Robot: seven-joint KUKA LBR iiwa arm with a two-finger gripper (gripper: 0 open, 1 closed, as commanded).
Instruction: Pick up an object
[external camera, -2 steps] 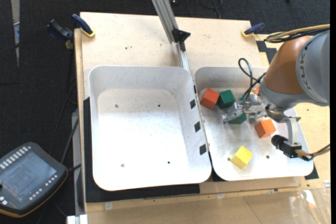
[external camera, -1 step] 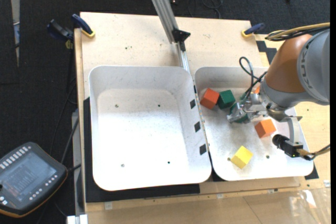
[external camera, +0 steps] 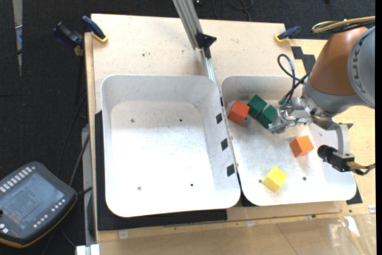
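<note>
Pincer (external camera: pixel 277 124) sits low in the right bin (external camera: pixel 334 191), against the green block (external camera: pixel 261 109); finger state cannot be determined. Red block (external camera: pixel 239 111) touches the green one. Orange block (external camera: pixel 301 146) and yellow block (external camera: pixel 274 178) lie apart.

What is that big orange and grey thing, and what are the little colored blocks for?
That big thing is a robot arm. It reaches in from the right side of the picture. The camera sits up high and looks down at a slant on a wooden bench. On the bench are two flat white trays side by side, a left tray and a right tray.

In the right tray lie small blocks: a green block, an orange-red block, an orange block and a yellow block.

At the end of the arm is its hand, called a gripper. It is down right beside the green block. I can't tell if it has grabbed it. Its job is to pick something up.
</note>
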